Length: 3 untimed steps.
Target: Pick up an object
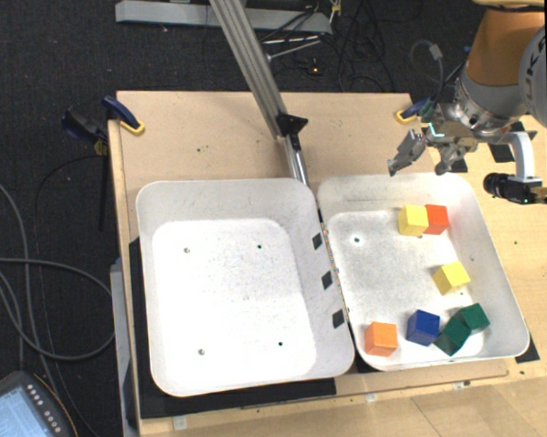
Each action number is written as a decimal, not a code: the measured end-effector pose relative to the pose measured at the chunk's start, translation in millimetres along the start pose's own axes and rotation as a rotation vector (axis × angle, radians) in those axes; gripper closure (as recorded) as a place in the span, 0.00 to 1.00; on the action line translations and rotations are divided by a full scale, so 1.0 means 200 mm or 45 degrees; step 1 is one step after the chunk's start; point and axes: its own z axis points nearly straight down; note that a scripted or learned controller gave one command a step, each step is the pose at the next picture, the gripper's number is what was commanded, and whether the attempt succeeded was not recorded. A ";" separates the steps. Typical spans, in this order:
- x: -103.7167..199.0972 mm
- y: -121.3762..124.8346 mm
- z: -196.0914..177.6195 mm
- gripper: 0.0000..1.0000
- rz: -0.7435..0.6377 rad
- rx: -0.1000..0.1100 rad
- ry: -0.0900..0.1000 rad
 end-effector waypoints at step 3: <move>-0.06 -0.03 0.55 0.00 0.004 -0.001 -0.002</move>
